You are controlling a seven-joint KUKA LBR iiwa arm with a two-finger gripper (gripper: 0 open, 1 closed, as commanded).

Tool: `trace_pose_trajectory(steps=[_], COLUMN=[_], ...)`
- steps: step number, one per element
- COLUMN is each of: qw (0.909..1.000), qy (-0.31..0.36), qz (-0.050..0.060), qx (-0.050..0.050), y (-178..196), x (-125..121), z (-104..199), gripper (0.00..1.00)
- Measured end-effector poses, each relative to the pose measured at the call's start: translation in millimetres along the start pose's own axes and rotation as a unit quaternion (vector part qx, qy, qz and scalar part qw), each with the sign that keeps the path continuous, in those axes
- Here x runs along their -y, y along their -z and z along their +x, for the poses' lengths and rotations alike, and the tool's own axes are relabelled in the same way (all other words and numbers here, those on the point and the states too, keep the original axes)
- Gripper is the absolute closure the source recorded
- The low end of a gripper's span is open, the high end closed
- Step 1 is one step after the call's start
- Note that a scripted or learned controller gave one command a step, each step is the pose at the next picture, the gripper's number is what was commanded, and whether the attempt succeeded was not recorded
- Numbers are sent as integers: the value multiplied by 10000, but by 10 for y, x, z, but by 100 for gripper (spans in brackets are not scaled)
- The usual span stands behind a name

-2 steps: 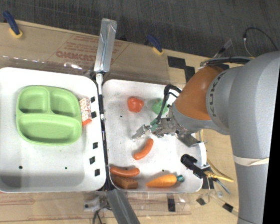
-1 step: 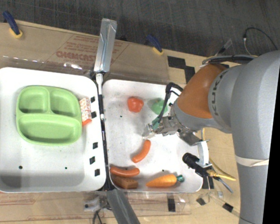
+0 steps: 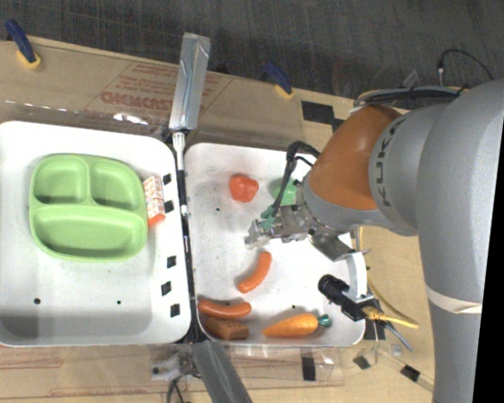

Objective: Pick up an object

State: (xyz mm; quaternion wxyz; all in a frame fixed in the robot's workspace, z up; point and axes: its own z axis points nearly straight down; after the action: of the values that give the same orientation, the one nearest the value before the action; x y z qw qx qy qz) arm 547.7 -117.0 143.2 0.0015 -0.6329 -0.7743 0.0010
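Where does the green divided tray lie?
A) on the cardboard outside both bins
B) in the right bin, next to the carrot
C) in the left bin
C: the green divided tray rests on the floor of the left bin, while the carrot lies in the right bin.

We read "KUKA" in dark letters on the grey robot arm (image 3: pixel 437 163), and again partly near its lower end; red print on the brown cardboard sheet (image 3: pixel 139 84) stays illegible.

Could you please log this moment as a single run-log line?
claw: over right white bin, nothing seen held | nearest: curved orange sausage | also: red tomato, orange carrot | left bin: green divided tray
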Motion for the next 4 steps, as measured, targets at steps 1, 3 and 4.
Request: trace_pose_trajectory(steps=[1,3,4], qw=[10000,9996,10000], qy=[-1,-297,57], qz=[6,-9,-20], qx=[-4,-1,6], y=[-7,-413,850], x=[4,419,-70], z=[2,-40,267], gripper=[0,100,100])
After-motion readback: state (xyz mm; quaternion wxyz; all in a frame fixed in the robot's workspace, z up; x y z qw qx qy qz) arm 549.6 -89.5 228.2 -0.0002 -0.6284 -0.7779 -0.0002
